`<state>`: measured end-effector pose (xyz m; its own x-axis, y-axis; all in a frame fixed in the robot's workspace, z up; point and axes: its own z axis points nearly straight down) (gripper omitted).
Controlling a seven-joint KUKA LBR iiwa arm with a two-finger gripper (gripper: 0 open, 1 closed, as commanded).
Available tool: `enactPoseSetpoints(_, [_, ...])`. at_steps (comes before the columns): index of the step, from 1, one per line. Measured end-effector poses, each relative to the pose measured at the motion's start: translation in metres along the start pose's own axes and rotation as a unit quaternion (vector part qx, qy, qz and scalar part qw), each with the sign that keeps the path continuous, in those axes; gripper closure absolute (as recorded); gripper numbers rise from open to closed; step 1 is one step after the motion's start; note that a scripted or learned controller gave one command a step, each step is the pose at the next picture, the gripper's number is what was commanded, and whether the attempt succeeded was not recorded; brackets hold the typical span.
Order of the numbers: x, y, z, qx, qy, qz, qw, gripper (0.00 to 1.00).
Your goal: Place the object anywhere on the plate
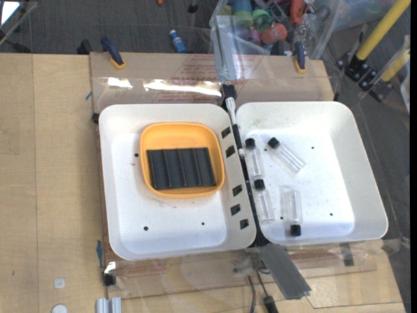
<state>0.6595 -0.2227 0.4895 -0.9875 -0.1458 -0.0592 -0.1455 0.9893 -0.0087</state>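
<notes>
An orange plate [151, 150] lies in the left white bin [124, 220], and a black ridged tray [181, 168] fills its middle. Several clear vials with black caps lie on their sides in the right white bin [345, 175]. One vial [253, 160] rests against the bin's left wall, and a second vial [287, 156] lies at a slant just to its right. Lower down, a third vial [263, 203] lies beside another vial [290, 208] whose cap points toward the front.
A row of small black tabs [233, 171] runs down the ridge where the two bins meet. A clear plastic box of colourful toys [273, 15] stands behind the bins. Blue clamps [112, 52] hold the mat at the back.
</notes>
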Motion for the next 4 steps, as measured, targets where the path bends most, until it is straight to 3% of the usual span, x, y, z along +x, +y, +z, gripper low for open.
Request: enactPoseSetpoints(4, [-0.006,-0.001,-0.052,0.004,-0.026,0.003,0.9997,1.0])
